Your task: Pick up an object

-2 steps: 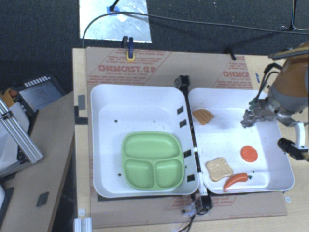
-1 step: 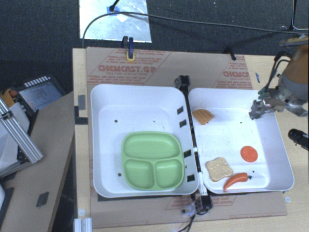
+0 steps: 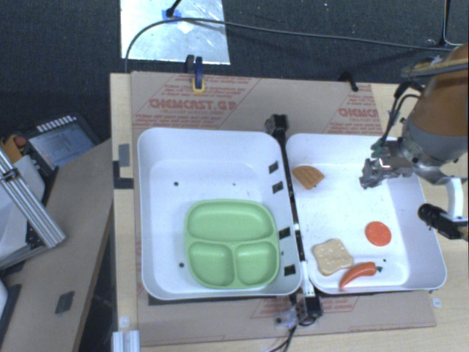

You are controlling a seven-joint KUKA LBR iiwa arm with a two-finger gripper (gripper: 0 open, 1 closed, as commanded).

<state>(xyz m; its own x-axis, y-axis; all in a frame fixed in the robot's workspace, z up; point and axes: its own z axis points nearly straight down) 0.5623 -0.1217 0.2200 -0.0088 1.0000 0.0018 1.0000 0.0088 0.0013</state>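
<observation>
The approach step is judged to be in hand: the gripper (image 3: 375, 169) is seen over the upper right part of the right bin (image 3: 432, 259), with nothing visibly between its parts, and no object has been lifted. Whether it stands open or closed cannot be told, since it is small and dark against the wrist. Four candidates lie on the floor of that bin: a tan pastry piece (image 3: 308, 176) near the upper left corner, a red disc (image 3: 378, 232) right of centre, a slice of toast (image 3: 333, 256) low on the left, and a red chili pepper (image 3: 358, 273) just beside the toast at the front wall. The nearest things are the pastry piece, well to the gripper's left, and the disc, below it in the view (either would probably serve). The next move is judged to call for a sideways shift over the chosen thing and a descent. The pepper's long axis runs slightly upward from lower left to right, its darker stem end to the right; the disc has no long axis. A green divided tray (image 3: 231, 243) sits in the left bin (image 3: 157, 196) on the worktop (image 3: 220, 97).
</observation>
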